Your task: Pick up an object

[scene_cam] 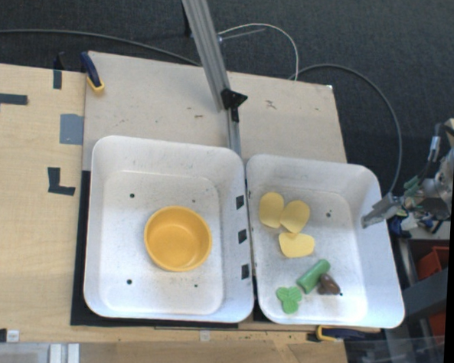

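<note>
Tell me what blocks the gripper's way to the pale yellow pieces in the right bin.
Nothing visible does. The gripper sits at the right bin's right rim; bare white floor lies between it and the yellow pieces.

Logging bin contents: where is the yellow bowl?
The yellow bowl sits alone near the middle of the left bin, across the divider from the right bin's small pieces.

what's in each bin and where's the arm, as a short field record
left bin: yellow bowl, upright
right bin: three pale yellow pieces touching; green cylinder beside small brown object; green flat piece
gripper: at right bin's right rim, holding nothing visible
task state: nothing picked up yet
</note>
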`<state>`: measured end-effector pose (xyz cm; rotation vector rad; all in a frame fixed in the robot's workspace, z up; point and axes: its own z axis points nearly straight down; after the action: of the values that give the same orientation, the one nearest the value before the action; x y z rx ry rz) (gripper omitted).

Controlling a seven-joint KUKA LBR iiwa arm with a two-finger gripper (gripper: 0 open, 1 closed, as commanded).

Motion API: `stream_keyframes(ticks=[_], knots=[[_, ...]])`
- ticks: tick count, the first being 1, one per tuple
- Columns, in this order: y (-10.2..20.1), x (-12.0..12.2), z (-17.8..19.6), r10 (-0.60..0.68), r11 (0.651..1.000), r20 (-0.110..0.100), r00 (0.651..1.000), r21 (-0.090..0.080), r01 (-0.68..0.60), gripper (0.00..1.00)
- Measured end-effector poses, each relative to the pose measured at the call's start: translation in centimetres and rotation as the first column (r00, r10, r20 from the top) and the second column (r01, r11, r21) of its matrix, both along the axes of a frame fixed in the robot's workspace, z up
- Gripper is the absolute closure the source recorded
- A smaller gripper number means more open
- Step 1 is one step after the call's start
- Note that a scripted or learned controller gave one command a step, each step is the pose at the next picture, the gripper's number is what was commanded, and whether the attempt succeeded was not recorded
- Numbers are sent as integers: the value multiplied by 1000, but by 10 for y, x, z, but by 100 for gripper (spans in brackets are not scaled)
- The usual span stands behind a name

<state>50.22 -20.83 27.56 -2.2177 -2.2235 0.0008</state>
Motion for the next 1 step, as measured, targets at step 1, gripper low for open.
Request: stream_keyframes(ticks=[1], knots=[[0, 0, 0, 0, 1000, 0, 1000, 0, 0, 0]])
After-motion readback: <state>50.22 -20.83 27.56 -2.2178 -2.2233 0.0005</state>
